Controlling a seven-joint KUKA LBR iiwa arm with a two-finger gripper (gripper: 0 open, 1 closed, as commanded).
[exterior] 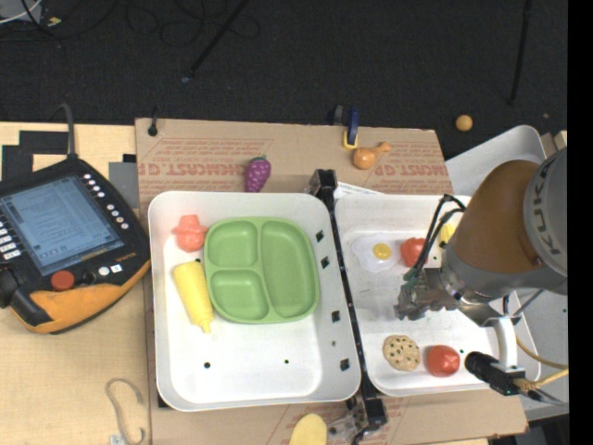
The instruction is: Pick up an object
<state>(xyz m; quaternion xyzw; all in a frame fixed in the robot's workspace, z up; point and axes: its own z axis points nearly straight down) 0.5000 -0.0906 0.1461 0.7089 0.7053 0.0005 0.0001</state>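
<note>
Two bins lay below; my gripper point(413, 302) hung mid-right bin point(371, 341), whether holding anything I couldn't tell. Nearest pickings: cookie point(400, 351) and tomato point(442, 360) by the near edge. Approach stage, I judged; next, descend squarely.

Light falls evenly from above and is fairly bright on the two white bins point(243, 378), whose floors come close to washing out. Shadows are soft and short, lying under the green divided plate point(261, 272) and the arm point(505, 239). The dark floor point(278, 44) behind stays dim. The picture is slightly soft and grainy throughout.
</note>
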